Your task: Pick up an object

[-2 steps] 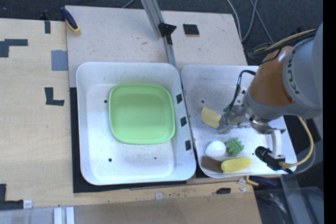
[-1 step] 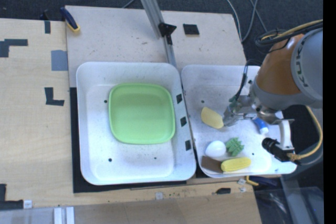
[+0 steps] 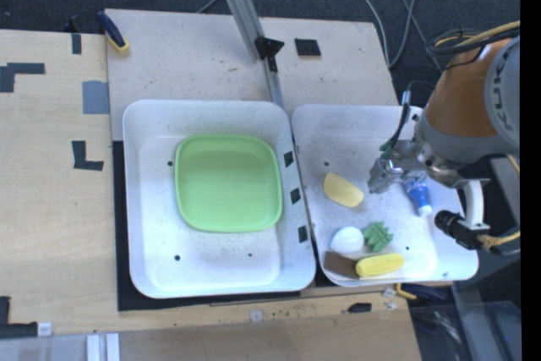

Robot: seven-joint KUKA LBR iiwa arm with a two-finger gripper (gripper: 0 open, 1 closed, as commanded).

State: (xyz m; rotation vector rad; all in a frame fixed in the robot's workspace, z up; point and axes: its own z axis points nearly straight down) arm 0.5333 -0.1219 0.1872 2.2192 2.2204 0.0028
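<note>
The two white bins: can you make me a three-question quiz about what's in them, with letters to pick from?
1. Where does the flat square green plate lie?
A. in the left white bin
B. in the right white bin
C. on the wooden bench

2. What colour is the small leafy toy beside the round white ball?
A. red
B. green
C. purple

3. Where is the metal gripper?
A. above the plate
B. outside both bins
C. over the right bin, near the yellow wedge

Answers: 1 A, the plate fills the left bin's middle. 2 B, the leafy toy is green. 3 C, the gripper hangs right of the wedge.
</note>
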